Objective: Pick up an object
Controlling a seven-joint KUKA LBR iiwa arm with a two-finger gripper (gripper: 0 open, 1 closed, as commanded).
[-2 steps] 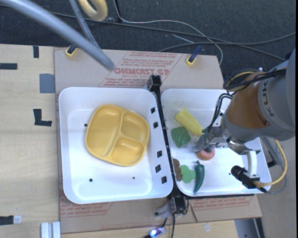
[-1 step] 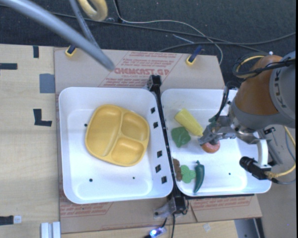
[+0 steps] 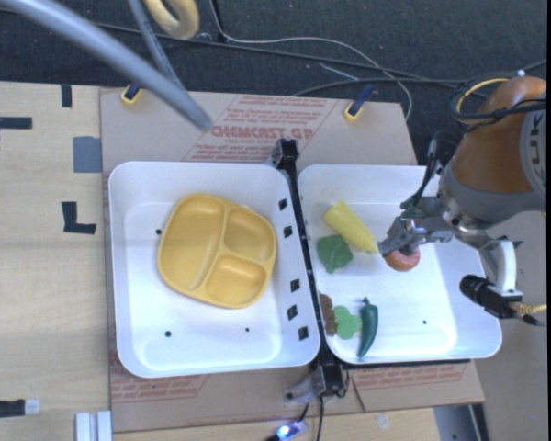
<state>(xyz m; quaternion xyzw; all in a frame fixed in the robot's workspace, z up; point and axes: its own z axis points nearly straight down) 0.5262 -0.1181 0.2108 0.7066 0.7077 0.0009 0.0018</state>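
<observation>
**benchwatcher:** Down at the front of the right bin [image 3: 441, 343] there's a dark green chili pepper [image 3: 367, 327] lying next to a small green leafy piece [image 3: 346, 322] and a little brown bit [image 3: 327, 309] by the divider. Further up sit a green chunk [image 3: 334, 252] and a yellow corn cob [image 3: 350, 226], the two touching or nearly so. The gripper [image 3: 403, 243] is right down at a small red-orange round thing [image 3: 403, 260], maybe a toy tomato, just right of the corn. The left bin [image 3: 133, 274] holds a yellow divided plate [image 3: 217, 249].

**gripfan22:** So does it have the tomato or not?

**benchwatcher:** Can't tell, honestly. The jaws sit right on top of it from this angle, so I can't say if they're open, closed, or pinching anything. Whether it's actually touching the toy, no idea either.

**gripfan22:** How would that thing handle, you reckon?

**benchwatcher:** My guess is light, hollow plastic, smooth and round, so it could squirt out sideways if pinched off-centre. I'd take it across the widest middle, coming straight down. The corn is close, so a finger might nudge it. Everything rests on the counter [image 3: 37, 246], with cables at the far edge.
</observation>
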